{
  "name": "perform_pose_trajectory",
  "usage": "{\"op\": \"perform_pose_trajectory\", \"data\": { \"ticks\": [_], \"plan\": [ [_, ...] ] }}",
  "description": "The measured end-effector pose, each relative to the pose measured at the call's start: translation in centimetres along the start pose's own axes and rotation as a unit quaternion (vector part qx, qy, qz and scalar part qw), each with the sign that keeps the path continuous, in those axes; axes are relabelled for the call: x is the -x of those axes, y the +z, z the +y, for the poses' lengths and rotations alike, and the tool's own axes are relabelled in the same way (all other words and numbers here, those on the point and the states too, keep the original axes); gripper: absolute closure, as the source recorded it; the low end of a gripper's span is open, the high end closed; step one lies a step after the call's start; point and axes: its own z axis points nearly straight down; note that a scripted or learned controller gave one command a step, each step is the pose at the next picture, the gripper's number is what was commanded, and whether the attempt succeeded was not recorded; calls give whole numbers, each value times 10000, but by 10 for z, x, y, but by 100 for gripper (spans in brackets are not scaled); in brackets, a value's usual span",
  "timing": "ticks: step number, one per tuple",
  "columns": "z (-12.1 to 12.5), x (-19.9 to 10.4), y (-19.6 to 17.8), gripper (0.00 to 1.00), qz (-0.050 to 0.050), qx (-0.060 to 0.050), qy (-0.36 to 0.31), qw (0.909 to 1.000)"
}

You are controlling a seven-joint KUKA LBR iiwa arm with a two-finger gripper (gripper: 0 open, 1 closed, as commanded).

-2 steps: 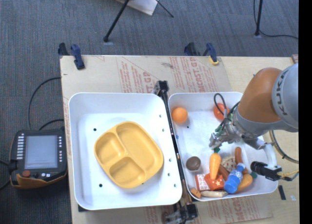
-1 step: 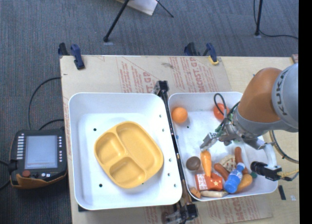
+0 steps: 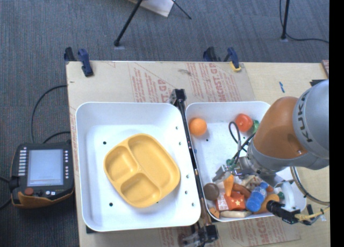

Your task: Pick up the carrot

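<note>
Two bins: the left bin (image 3: 86, 133) and the right bin (image 3: 215, 113) sit side by side in the middle of the frame, white and shallow, on a cardboard-covered bench (image 3: 134, 77) clamped along its upper edge.
Left bin: it carries only a yellow divided plate (image 3: 141, 171), lying flat and turned at an angle, probably waiting as a place to drop things.
Right bin: toy food is heaped in its lower part, toward the bottom of the frame, with an orange ball (image 3: 198, 126) and a red tomato (image 3: 243, 122) loose near its upper end.
Carrot: the carrot (image 3: 229, 184) stands in the heap at lower right, a small orange wedge, thick end up, touching the brown piece (image 3: 210, 191) on its left and the red star block (image 3: 235, 202) below it.
Arm: the arm (image 3: 293, 133) comes in from the right and bends down over the heap, its orange band hiding the far side of the bin.
Gripper: the gripper (image 3: 230, 172) hangs right above the carrot's top, likely lined up for a grab from above.
Jaws: I cannot tell whether they are apart or together; the wrist and cables cover them.
Risk: my guess is that the crowded neighbours could get nudged or caught along with the carrot.
</note>
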Motion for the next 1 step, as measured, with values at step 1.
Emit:
{"op": "perform_pose_trajectory", "data": {
  "ticks": [1],
  "plan": [
    [0, 1, -10, 100, 3, -1, 26, 10000]
  ]
}}
